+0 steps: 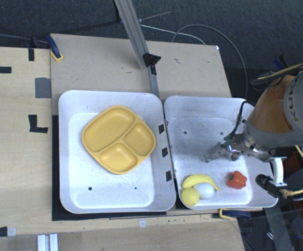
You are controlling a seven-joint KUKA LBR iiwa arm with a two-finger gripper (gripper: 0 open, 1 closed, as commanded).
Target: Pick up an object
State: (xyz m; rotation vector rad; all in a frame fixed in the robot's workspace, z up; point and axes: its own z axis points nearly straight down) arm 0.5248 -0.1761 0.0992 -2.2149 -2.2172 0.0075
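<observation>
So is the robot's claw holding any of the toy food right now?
No. The gripper hangs over bare floor of the right bin, apart from the banana and red pepper.

Wooden bench (109, 61); two white bins side by side: left bin (67, 156), right bin (193, 109).

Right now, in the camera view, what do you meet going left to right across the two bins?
Yellow divided plate in the left bin → yellow lemon → white ball → red pepper in the right bin.
</observation>
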